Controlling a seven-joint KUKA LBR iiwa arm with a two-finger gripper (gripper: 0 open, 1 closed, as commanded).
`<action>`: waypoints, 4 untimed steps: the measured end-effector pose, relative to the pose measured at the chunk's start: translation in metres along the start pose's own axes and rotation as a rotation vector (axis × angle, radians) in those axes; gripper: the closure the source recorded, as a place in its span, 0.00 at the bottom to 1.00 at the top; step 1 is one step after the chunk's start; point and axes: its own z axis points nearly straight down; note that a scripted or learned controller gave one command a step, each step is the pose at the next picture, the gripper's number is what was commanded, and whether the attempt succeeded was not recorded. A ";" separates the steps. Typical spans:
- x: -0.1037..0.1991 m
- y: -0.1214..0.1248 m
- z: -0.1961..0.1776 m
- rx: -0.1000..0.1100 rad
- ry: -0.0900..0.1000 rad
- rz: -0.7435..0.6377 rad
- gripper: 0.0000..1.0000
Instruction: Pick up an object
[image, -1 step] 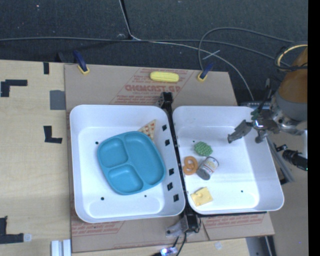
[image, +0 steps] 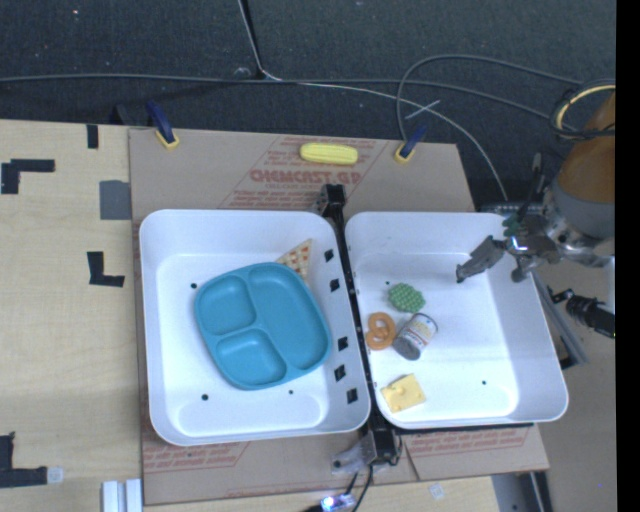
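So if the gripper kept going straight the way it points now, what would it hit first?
The gripper points left and slightly down over the right bin. Carried on, that line most likely meets the green round object first. Height is unclear from above, so it could instead pass over it.

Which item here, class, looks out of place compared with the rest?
The yellow banana-shaped object stands out: it lies on the cardboard behind the bins, outside both. The pretzel, can, green piece and cheese wedge sit in the right bin.
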 end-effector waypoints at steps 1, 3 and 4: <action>0.010 -0.001 0.049 0.005 0.001 0.000 0.00; 0.010 0.001 0.134 -0.001 -0.002 -0.001 0.00; 0.010 0.002 0.123 -0.006 -0.004 -0.001 1.00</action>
